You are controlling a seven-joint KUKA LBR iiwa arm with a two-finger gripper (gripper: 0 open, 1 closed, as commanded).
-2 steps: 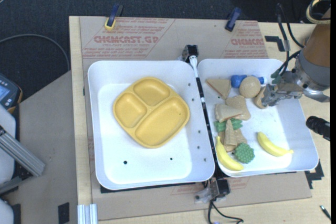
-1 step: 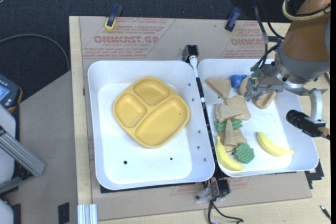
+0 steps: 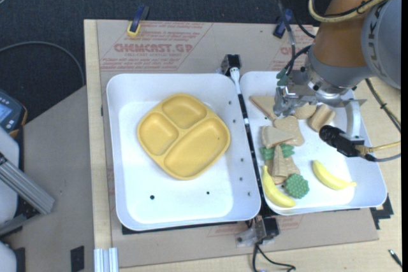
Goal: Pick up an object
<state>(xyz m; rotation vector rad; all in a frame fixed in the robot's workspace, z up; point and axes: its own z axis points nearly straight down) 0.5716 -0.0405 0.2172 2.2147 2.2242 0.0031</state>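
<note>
The left bin [image 3: 121,156] sits on the surface [image 3: 95,73] and holds a yellow tray [image 3: 183,135] with three sections, lying flat a little far of the bin's middle. Just beside it, touching along a shared edge, the right bin [image 3: 370,191] carries the food items. At its far left lies a tan bread slice [image 3: 260,104]. Near of that, more bread pieces [image 3: 280,136] are stacked, with a cracker [image 3: 280,164] below them and a bit of green [image 3: 285,151] between. At the near left edge a banana [image 3: 275,190] curves along the wall, touching a broccoli [image 3: 296,185]. A second banana [image 3: 330,176] lies to the right, apart from the rest. The gripper [image 3: 285,108] hangs over the bread at the bin's far side, above the stack; whether the jaws are wide or narrow cannot be told. A brown roll [image 3: 319,116] rests just right of it.
</note>
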